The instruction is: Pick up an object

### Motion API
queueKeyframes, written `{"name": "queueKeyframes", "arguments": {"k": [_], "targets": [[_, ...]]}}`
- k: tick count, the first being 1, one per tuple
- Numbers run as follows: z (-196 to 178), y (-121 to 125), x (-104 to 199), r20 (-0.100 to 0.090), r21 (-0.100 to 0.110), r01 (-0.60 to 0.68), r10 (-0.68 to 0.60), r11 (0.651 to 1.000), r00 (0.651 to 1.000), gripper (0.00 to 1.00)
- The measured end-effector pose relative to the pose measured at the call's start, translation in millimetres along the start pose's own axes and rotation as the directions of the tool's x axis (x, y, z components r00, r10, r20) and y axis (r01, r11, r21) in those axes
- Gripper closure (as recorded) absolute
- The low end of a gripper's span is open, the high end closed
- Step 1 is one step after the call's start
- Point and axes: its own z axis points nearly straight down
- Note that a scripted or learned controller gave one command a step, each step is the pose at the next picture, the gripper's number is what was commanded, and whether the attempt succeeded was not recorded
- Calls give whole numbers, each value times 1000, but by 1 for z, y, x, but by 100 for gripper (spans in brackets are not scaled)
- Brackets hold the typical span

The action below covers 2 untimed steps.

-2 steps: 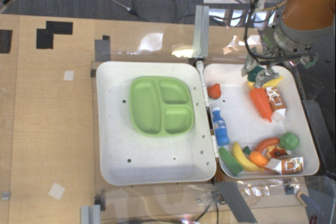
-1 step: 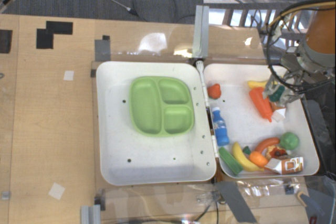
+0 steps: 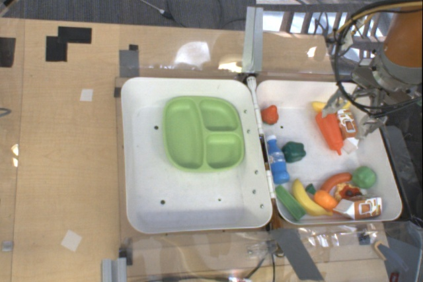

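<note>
My gripper hangs low over the back right part of the right bin, under the arm's orange band. Right beneath it lie an orange carrot-shaped toy and a small white labelled packet. The wrist and cables hide the contact, so I cannot tell whether either one is gripped. Elsewhere in this bin are a red tomato, a blue bottle, a dark green pepper, a banana, a green cucumber, a green ball and a red sausage.
The left bin holds a green divided plate. A white and brown packet lies at the right bin's front right corner. A metal frame stands behind the bins, and a cable lies on the floor beyond.
</note>
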Motion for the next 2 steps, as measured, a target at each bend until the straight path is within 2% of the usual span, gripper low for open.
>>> {"name": "queueKeyframes", "arguments": {"k": [1, 2], "targets": [[101, 21, -27, 5, 5, -327, 327, 945, 945, 0], [112, 39, -61, 3, 3, -371, 371, 929, 929, 0]]}}
